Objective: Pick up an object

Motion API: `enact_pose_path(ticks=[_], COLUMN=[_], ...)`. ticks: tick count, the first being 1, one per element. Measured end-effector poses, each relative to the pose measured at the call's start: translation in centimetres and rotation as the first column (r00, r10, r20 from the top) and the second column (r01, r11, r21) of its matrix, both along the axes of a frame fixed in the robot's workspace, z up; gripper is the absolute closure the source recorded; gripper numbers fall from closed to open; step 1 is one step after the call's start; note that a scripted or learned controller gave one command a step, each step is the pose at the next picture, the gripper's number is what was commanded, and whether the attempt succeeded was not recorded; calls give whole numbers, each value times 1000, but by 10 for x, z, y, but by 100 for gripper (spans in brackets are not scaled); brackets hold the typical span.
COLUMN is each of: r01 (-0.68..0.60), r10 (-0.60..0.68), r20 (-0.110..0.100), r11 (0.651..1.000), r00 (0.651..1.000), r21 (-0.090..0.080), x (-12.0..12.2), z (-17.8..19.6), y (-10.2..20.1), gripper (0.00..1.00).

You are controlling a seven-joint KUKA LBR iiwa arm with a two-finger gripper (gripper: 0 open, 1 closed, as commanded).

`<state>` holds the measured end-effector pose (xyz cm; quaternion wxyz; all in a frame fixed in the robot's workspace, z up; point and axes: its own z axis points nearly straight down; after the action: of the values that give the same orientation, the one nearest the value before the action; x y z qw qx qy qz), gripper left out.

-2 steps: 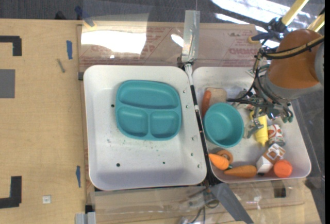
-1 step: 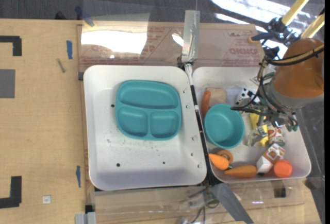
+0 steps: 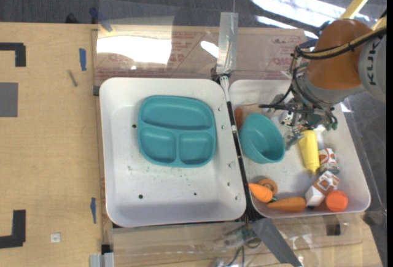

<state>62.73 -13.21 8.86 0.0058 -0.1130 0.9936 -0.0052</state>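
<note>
The jaws (image 3: 299, 126) hang low in the right bin (image 3: 359, 167), under the grey wrist and its orange band (image 3: 334, 57). Cables and shadow hide the tips, so I cannot tell how far apart they stand or whether anything sits between them.

Closest to them is a yellow bottle (image 3: 309, 149), just beside and slightly toward the near edge of the bin. Its long axis runs roughly from the far side of the bin to the near side, a little tilted. A teal bowl (image 3: 263, 138) lies tipped on its side just to the view's left, against the bin wall.

Farther off along the near edge are a carrot (image 3: 287, 203), an orange ball (image 3: 336, 201) and small cartons (image 3: 326, 169).

The left bin (image 3: 116, 137) holds a teal divided plate (image 3: 177, 131), well apart from the arm.

The bottle looks the likeliest pick: a short drop toward the near edge, closing across its narrow width.
</note>
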Motion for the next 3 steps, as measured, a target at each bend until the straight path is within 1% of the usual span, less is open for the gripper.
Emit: enact_pose_path(ticks=[1,2,3], r01=[-44,-45,-473], r10=[44,45,473], r20=[-3,15,2], r11=[999,999,881], r00=[999,999,881], r21=[5,2,1], x=[-58,-53,18], z=[1,15,99], y=[3,3,-24], gripper=[0,100,100])
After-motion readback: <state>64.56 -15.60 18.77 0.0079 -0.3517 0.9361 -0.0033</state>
